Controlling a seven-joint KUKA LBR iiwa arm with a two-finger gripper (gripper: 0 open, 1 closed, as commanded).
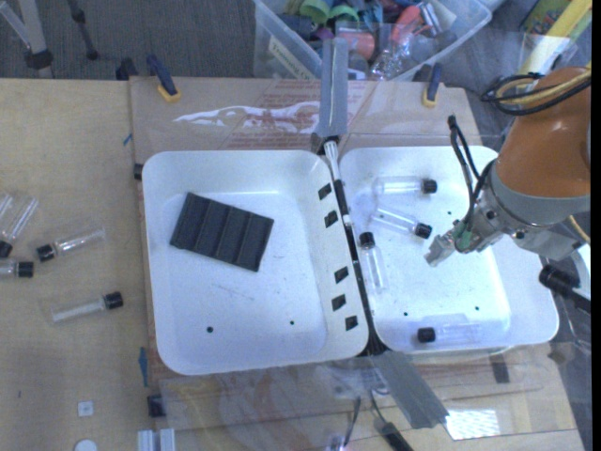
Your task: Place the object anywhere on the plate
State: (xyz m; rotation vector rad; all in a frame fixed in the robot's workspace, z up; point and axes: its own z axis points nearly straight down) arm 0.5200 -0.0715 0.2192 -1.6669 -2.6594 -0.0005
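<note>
wooden bench top [66, 148] fills the lower left of the scene, with grey carpet behind it and a clear tub of colourful odds and ends [371, 12] at the back. two shallow white bins sit side by side on the bench: the left bin [188, 346] and the right bin [488, 332], split by a divider with small black tabs.

the gripper [443, 248] hangs over the right bin near its right wall, below the orange band [545, 153] of the arm. whether its tips are apart or together cannot be told at this angle, and nothing can be seen between them.

to the left of the gripper, inside the same bin, lie four clear tubes with black caps. one tube [404, 187] lies up and left of it near the back wall. a second tube [401, 223] lies just left of it, its cap end nearest the tool. a third tube [370, 259] lies further left, close along the divider. a fourth tube [454, 333] lies below the gripper near the front wall.

well to the left, across the divider, the dark ribbed plate [222, 232] lies flat and tilted in the left bin, with nothing on it.

far left, out on the bench, more spare tubes [70, 243] lie scattered.
</note>
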